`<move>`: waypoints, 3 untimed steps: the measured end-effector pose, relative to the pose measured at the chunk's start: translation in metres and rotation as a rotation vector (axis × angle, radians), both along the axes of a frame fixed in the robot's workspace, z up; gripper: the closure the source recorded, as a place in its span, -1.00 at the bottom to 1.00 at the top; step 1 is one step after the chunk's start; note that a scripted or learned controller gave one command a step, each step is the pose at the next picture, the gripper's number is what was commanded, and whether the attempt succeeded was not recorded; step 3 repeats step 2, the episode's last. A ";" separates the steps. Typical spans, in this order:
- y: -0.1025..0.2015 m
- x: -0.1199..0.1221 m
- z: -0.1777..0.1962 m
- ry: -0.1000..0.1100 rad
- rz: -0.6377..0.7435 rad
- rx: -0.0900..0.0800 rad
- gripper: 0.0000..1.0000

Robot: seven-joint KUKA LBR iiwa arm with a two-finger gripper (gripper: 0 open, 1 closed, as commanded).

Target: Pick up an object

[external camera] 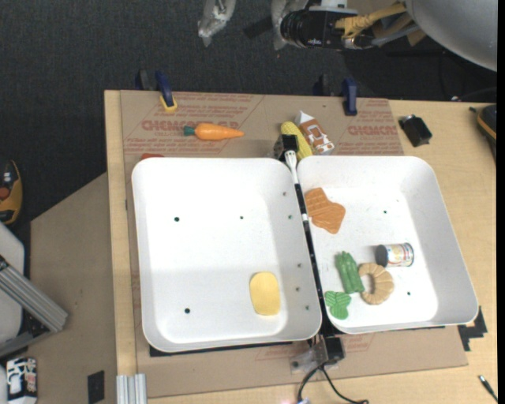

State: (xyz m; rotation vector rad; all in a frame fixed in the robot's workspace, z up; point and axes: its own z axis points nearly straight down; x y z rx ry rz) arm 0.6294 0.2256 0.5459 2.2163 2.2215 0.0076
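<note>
Hovering beyond the far edge of the bench, the silvery two-finger gripper is sitting well apart from both bins. It is blurred enough that I cannot tell whether its jaws are standing wide or narrow. Nothing is showing between them, so the pick is looking not yet begun.

The pale yellow oval piece is lying alone in the left white bin, near the front wall, with bare floor all around it. I am judging it the cleanest target. The arm should be coming straight down over its middle, jaws wide, closing across the shorter width and lifting only once the grip is firm.

The right white bin is offering harder choices:
- The flat orange lobed piece is lying just beside the wall shared with the other bin, leaving little room on that side.
- The small labelled can is lying on its side and is probably going to roll if nudged.
- The tan ridged ring-shaped toy is touching the green stalk-shaped toy, so a grasp there is risking catching both.

The orange toy carrot is resting on the cardboard behind the bins.
</note>
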 end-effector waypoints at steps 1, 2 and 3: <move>0.001 0.000 0.011 -0.005 0.001 0.001 1.00; 0.001 0.000 0.011 -0.003 0.001 0.001 -1.00; 0.001 0.000 0.011 -0.003 0.001 0.001 -1.00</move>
